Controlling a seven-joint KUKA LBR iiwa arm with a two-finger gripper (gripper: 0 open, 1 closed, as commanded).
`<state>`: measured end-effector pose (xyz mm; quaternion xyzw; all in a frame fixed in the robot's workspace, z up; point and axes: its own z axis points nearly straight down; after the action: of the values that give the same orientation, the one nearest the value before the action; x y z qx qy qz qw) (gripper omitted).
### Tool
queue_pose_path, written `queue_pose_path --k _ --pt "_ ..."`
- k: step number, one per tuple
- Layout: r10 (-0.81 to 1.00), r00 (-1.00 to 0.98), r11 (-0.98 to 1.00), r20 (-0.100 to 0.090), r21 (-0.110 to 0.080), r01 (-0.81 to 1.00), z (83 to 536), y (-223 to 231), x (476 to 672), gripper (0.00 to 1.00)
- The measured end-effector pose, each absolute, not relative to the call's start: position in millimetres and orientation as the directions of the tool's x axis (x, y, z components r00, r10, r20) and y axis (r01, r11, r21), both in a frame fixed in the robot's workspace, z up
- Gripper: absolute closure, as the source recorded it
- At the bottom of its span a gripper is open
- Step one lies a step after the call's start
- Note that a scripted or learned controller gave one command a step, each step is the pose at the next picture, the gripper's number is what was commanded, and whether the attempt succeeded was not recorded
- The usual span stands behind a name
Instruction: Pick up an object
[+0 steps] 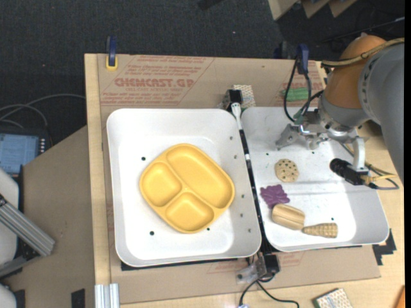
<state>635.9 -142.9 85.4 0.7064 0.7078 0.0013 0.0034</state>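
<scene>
- Pincer (298, 140) poised over the far end of the right bin (366, 204), spread wide, with only bare white floor between its tips.
- Gripped so far: nothing. By all appearances an early stage, with the pick itself not yet made.
- Closest to the pincer: a round speckled cookie (286, 169), just below it in the view and a touch to the left, lying flat and apart from the tips.
- Further below the pincer, past the cookie: a small purple piece (274, 194), close to the wall between the two bins.
- Further still, toward the near end of the same bin: a tan roll (288, 217), touching or almost touching the purple piece, and a waffle cone (321, 230) just beside the roll.
- Well apart from the pincer, off to its left in the view: a yellow divided plate (186, 188) on the floor of the left bin (122, 133).
- Hard to judge from this slant how high above the bin floor the pincer sits.
- Left to do, judging from the layout: settle over one item (the cookie being the shortest reach), go down around it, close, and raise it clear of the bin.
</scene>
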Motion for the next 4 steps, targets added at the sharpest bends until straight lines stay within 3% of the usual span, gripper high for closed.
queue_pose_path --k 1,2,3,4 --pt "1.000 0.002 -0.002 0.003 -0.007 1.000 84 -121 555.6 0.00" --pt "1.000 -0.001 0.001 -0.002 0.003 1.000 85 -122 575.1 0.00" --pt "1.000 -0.002 0.002 -0.003 0.006 1.000 85 -136 619.4 0.00" --pt "1.000 0.002 -0.002 0.002 -0.006 1.000 84 -124 544.3 0.00"
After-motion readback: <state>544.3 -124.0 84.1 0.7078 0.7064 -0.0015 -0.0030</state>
